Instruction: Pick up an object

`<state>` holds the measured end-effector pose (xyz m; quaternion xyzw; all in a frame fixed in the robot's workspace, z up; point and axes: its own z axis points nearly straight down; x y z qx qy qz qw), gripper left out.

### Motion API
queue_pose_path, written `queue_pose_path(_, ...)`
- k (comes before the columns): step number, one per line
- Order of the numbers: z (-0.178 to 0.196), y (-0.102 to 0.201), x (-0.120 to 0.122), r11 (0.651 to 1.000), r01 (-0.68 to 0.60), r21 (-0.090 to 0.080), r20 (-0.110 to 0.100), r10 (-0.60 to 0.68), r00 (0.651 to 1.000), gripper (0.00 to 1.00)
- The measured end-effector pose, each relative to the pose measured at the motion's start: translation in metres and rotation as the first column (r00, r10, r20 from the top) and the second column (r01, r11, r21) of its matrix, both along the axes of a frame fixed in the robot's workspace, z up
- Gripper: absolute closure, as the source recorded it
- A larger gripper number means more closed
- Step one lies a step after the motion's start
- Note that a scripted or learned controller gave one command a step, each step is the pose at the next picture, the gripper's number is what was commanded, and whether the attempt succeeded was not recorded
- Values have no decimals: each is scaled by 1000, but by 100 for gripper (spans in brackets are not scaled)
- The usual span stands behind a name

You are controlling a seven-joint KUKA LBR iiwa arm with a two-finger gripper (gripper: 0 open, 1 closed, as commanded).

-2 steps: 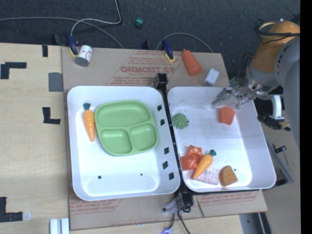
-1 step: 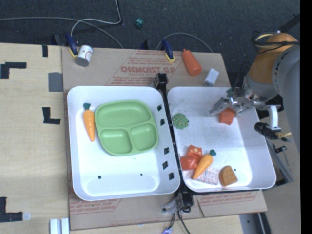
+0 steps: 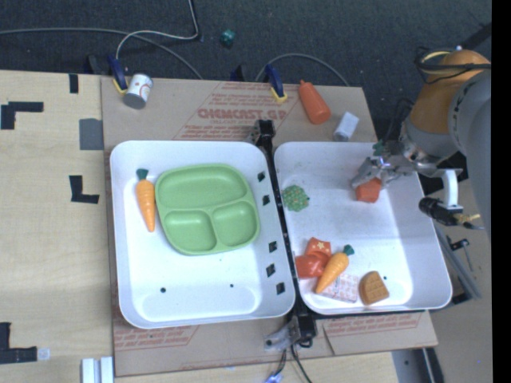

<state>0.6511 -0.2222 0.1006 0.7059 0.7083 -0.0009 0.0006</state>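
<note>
Fingers (image 3: 370, 174) sit just above red block (image 3: 368, 191) (right bin).

My arm (image 3: 471, 126) is smooth grey, rounded and thick, with a wide orange band (image 3: 435, 102) wrapped above the wrist. Below it sits a darker metal wrist block with black cables looping beside it, and my claw (image 3: 374, 172) is small, silvery-grey metal.

Arm (image 3: 447, 110) from right, hand (image 3: 375, 170) lowered
</note>
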Motion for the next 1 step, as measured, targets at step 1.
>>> queue_pose_path(1, -6, 60, 17, 1000, 1, 4, 0, -1, 1000, 100)
